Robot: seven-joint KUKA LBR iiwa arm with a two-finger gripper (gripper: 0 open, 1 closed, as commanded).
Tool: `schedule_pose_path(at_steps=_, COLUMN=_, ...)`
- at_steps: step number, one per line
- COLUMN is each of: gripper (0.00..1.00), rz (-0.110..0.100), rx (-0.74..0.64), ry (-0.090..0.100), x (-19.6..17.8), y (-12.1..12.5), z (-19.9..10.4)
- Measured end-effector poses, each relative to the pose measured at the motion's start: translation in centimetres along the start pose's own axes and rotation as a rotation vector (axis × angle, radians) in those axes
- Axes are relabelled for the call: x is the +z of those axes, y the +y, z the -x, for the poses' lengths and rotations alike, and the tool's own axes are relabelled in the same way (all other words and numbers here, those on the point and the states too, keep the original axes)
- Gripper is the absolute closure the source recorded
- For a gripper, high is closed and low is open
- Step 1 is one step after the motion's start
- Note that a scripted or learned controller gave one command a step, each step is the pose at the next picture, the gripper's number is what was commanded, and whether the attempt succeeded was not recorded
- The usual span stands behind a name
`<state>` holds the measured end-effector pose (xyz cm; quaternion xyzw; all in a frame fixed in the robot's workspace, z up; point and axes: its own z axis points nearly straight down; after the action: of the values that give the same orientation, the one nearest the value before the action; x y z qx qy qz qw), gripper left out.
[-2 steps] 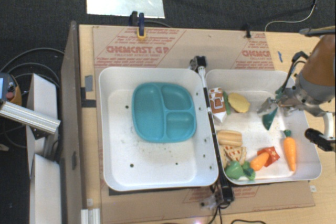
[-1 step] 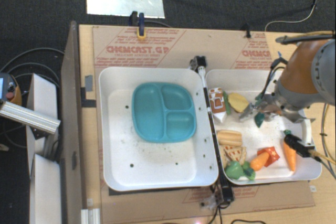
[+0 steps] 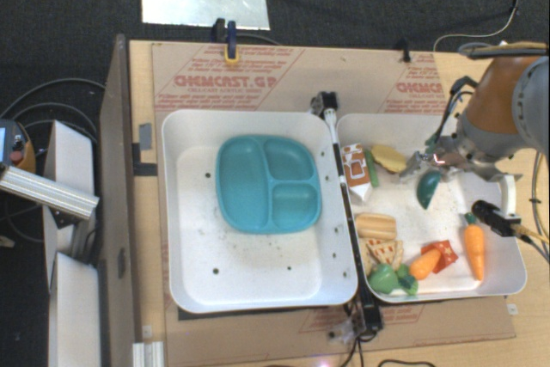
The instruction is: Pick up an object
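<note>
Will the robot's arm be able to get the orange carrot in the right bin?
Probably yes. The carrot lies by itself with nothing on top of it, and the gripper hangs over the same bin, just up from it.

The arm reaches in from the right, its gripper held low and pointing left.

The pale wooden tabletop carries a tan cardboard sheet with red lettering, covering most of it. On the sheet two shallow white bins sit side by side, the left bin touching the right bin. A blue and yellow clamp grips the sheet's far edge.
</note>
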<state>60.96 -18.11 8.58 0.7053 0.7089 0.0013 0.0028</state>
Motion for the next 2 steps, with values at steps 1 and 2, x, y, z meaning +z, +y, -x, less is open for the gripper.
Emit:
schedule_pose_path(at_steps=1, gripper=0.0, rz=-0.005, rx=0.004, ry=0.001, x=0.1, y=-1.2, z=0.2)
schedule_pose_path(at_steps=2, gripper=1.0, rz=-0.001, rx=0.002, ry=0.001, x=-1.0, y=-1.1, z=0.2)
